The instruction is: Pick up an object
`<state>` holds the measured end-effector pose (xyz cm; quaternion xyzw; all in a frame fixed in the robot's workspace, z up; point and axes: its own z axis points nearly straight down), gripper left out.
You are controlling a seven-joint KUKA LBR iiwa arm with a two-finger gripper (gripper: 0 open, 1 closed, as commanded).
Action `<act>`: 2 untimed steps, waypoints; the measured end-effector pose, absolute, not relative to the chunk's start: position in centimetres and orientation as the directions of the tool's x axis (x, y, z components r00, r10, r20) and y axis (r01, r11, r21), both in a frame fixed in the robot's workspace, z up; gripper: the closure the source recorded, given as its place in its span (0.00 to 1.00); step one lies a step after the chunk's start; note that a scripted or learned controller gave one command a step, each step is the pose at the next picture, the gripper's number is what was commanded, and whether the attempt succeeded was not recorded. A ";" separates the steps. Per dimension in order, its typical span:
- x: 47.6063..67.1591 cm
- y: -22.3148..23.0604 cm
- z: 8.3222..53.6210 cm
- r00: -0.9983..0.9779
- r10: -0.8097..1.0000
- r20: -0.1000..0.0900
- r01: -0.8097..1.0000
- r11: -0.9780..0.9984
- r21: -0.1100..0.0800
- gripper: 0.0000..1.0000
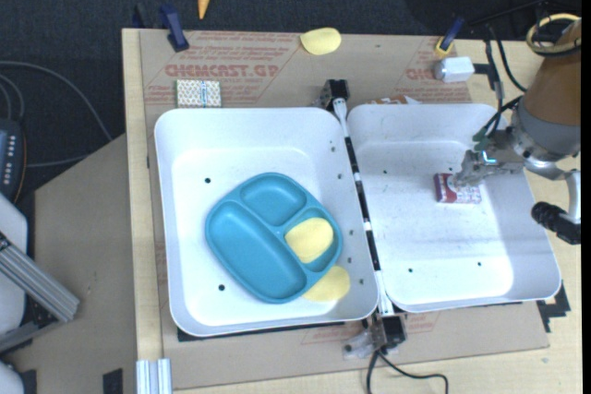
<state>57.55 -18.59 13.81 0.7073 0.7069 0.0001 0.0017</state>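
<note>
A small red and white object (pixel 454 190) lies in the right bin (pixel 443 281), near its far right part. My gripper (pixel 474 173) hangs low right over it, touching or nearly touching its upper right edge, and the arm reaches in from the right. In the left bin (pixel 185 152) a blue divided plate (pixel 254 240) carries a yellow lump (pixel 309 238) in its right compartment. A second yellow piece (pixel 328 285) lies against the plate's near right rim.
On the bench behind the bins lie a yellow lump (pixel 320 41), a patterned packet (pixel 199 92), a blue clamp (pixel 173 28) and a white block (pixel 455 67). A small carrot (pixel 204 0) is on the dark floor beyond.
</note>
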 end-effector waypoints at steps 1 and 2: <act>57.5 -18.5 13.7 0.000 1.000 -0.001 1.000 0.000 0.001 0.00; 57.2 -17.0 12.5 -0.001 1.000 0.001 1.000 0.001 -0.002 0.00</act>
